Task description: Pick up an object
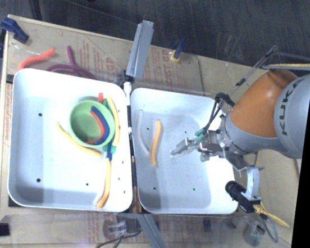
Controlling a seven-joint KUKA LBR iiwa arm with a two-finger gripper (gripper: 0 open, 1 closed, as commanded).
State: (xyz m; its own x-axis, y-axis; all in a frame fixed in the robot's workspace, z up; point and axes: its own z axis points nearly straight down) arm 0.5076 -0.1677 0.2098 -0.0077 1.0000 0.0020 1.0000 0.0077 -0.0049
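Two white bins, one orange stick near spread, empty fingers

Grey arm reaching leftward, tool low

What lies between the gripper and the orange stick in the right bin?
Bare white bin floor separates the gripper from the thin orange stick, per the camera view.

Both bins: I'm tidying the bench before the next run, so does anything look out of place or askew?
Mostly tidy. In the left bin, the green bowl lies among loose yellow strips, one reaching the front wall. An orange stick lies alone in the right bin. Nothing looks spilled or broken.
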